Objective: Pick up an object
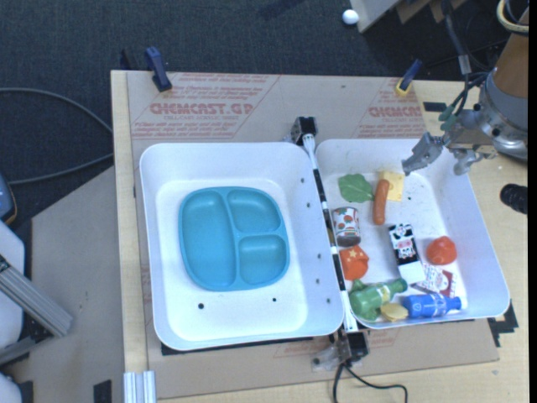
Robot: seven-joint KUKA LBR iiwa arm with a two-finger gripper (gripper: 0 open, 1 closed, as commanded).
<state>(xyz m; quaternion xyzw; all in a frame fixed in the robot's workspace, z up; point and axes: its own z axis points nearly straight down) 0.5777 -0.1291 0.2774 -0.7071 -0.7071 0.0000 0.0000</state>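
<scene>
Nearest the camera, along the front edge of the right bin (pixel 491 250), lie a blue bottle (pixel 433 306) on its side, a small yellow piece (pixel 393 312) just left of it, and a green bottle (pixel 374 296) touching that piece. Behind them are a white packet with red print (pixel 439 278), a red tomato-like ball (pixel 441 249), a black-and-white carton (pixel 404 244), and a red-orange pepper (pixel 354 263) close to the divider between the bins. Farther back stand a small brown-and-white can (pixel 346 222), an orange sausage shape (pixel 381 201) lying lengthwise, a yellow block (pixel 393 185) touching it on the right, and a green leafy piece (pixel 355 188) to its left. To the left, the left bin (pixel 168 300) holds a blue divided plate (pixel 235 237) with three compartments, set near its middle. Both bins rest on the brown worktop (pixel 252 103), which carries a blue clamp (pixel 157 67) at its far left edge and a blue-and-yellow clamp (pixel 409 77) at its far right. Reaching in from the right, the grey arm's pincer (pixel 440 154) hangs above the far right corner of the right bin, beside the yellow block but apart from it; its two fingers stand spread and released, with nothing between them
</scene>
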